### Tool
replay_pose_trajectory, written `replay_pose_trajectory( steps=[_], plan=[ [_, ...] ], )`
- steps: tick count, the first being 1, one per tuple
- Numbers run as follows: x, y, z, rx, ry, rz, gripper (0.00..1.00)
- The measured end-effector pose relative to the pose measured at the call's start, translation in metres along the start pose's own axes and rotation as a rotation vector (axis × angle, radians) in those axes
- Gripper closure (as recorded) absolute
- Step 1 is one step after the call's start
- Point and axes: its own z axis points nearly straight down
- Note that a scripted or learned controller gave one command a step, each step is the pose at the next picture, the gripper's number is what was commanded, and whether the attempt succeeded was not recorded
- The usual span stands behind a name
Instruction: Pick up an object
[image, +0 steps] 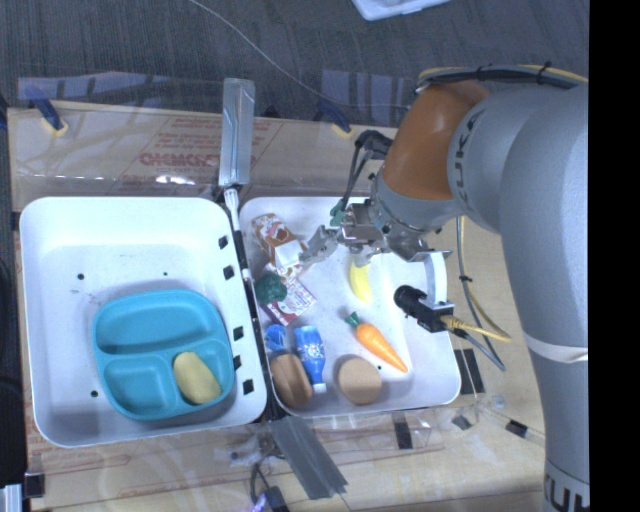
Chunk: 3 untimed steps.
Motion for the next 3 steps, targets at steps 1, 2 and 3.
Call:
replay_pose_trajectory(
  steps=[1, 2, 3],
  plan=[
    [-0.046, -0.046, 0.088, 0.005, 0.0, 0.032, 0.0],
    [-0.045, -0.043, 0.077, 0.0, -0.001, 0.024, 1.0],
    [-0.045, -0.043, 0.077, 0.0, -0.001, 0.024, 0.0]
  ],
)
